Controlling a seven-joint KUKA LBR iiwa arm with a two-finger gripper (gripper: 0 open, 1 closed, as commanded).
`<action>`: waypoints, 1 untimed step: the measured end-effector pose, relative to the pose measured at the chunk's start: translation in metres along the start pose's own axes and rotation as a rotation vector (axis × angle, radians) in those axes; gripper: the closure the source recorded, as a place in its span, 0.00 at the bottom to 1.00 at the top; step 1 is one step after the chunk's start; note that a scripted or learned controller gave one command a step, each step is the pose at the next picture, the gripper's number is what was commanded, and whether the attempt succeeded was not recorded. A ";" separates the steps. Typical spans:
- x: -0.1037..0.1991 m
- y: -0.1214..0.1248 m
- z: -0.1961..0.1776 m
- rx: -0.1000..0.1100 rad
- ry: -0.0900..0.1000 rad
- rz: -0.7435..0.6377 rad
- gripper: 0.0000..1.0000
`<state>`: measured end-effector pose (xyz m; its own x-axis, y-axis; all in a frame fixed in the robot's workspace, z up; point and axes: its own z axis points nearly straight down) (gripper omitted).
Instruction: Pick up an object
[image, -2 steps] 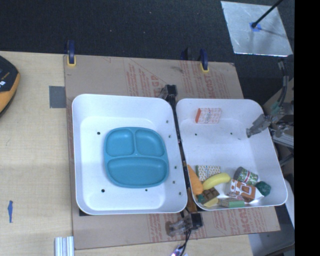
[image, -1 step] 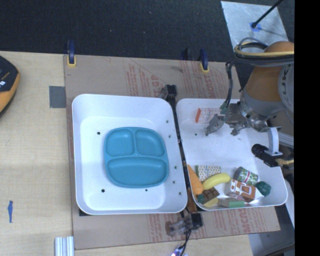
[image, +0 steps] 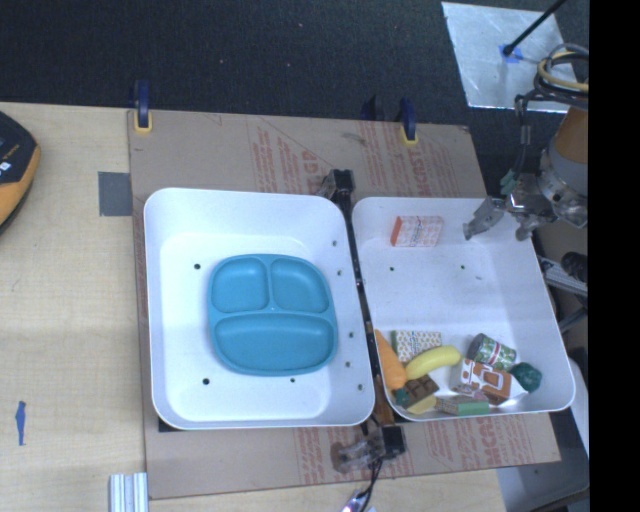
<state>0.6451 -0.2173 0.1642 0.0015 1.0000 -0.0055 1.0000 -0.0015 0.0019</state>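
Here, two white bins (image: 250, 205): one blue plate (image: 271, 313), one banana (image: 432, 359).

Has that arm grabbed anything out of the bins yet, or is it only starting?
Nothing looks done yet. The gripper sits over the far right corner of the right bin with nothing between its open fingers. The small box lies alone to its left, and the banana, can and other toys are piled at the near edge. The blue plate lies in the left bin. The whole pick is left.

Wooden bench (image: 70, 300) bears brown cardboard sheet (image: 250, 150); two white bins (image: 160, 300) (image: 540, 290) side by side on sheet.
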 end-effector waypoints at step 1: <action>0.069 0.012 0.021 0.007 0.007 -0.012 0.00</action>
<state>0.6568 -0.1486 0.1431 -0.0101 0.9999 0.0017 0.9999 0.0101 -0.0051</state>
